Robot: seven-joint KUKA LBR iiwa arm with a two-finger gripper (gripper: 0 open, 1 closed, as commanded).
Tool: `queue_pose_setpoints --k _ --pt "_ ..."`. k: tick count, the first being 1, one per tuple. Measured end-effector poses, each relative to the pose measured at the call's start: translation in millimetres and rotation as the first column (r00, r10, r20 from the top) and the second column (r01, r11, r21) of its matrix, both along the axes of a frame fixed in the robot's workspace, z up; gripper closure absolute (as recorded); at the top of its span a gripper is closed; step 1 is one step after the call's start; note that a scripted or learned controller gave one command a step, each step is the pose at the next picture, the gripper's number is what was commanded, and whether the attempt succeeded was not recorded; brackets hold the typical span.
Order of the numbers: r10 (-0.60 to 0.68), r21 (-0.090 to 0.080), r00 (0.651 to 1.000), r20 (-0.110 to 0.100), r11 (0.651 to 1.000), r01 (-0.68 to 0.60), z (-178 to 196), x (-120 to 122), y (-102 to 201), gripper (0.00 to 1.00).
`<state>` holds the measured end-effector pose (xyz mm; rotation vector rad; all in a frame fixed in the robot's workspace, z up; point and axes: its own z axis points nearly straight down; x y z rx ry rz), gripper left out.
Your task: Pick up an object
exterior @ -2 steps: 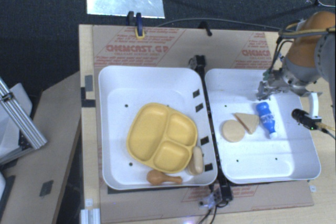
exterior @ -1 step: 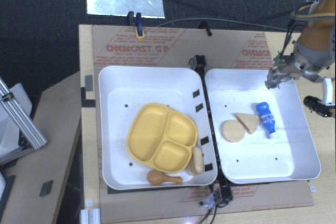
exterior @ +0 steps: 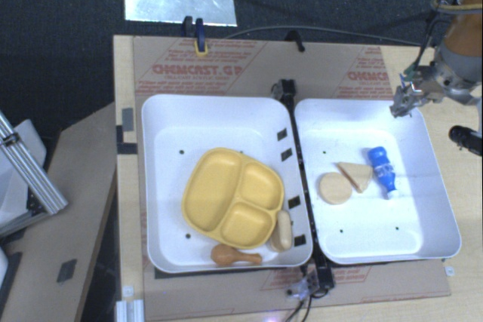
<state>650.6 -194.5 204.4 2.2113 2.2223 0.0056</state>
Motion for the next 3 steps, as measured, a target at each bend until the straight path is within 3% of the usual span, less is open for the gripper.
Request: queue_pose_setpoints --k 3 --pt "0.004 0.004 1.0 -0.006 1.0 -0.004 23 -41 154 1.0"
